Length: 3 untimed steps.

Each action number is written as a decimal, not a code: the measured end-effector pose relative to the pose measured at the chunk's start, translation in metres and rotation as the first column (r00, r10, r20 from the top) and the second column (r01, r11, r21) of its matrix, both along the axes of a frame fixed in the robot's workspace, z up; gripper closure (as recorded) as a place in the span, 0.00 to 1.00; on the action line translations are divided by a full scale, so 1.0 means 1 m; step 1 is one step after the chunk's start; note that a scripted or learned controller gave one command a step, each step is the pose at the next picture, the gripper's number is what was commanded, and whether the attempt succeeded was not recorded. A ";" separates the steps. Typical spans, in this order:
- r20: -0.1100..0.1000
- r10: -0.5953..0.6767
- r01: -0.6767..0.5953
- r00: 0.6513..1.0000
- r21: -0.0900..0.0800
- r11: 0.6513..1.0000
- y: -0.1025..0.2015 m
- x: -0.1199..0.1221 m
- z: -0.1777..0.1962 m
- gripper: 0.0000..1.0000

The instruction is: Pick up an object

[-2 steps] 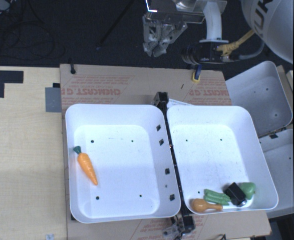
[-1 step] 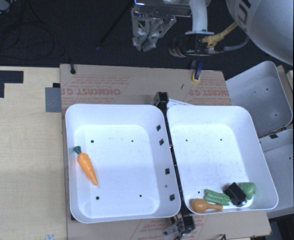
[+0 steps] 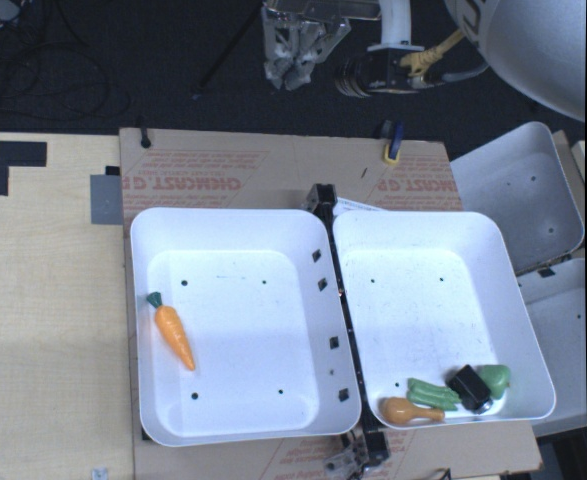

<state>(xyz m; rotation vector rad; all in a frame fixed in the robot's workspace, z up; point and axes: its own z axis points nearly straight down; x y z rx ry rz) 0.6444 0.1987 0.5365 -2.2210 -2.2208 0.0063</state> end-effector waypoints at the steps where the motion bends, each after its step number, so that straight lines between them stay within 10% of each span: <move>1: 0.000 0.002 -0.002 1.000 0.001 1.000 0.017 0.000 0.000 1.00; 3: 0.000 0.002 -0.002 1.000 0.001 1.000 0.042 0.000 0.000 1.00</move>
